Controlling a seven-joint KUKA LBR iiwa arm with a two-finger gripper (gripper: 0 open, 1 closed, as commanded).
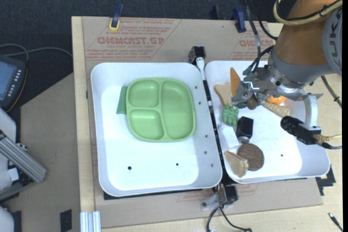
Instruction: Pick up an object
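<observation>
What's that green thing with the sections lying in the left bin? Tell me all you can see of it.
It is a pale green divided plate, like a child's meal tray, seemingly matte plastic. It has rounded corners and three compartments: two smaller ones on the left side, one above the other, and one long one on the right. It lies flat and face up in the upper middle of the left white bin, turned slightly askew. A darker green flat edge pokes out from under its left side. Nothing lies in its compartments, and the arm is away over the other bin.
</observation>
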